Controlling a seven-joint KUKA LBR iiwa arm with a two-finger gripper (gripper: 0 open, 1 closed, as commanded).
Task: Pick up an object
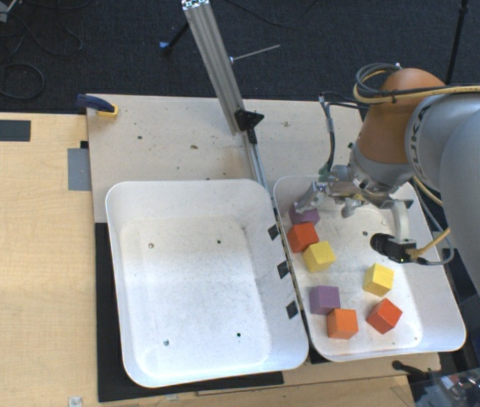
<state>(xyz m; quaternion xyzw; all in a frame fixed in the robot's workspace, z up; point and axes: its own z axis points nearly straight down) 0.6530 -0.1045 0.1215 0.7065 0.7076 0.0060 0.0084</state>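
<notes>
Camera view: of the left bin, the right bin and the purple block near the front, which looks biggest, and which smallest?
1. Left bin, largest.
2. Right bin, somewhat smaller, partly hidden by the arm.
3. Purple block, far smallest.

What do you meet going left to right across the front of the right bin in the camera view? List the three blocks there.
Purple block → orange block → red block, all lying in the right bin.
</notes>
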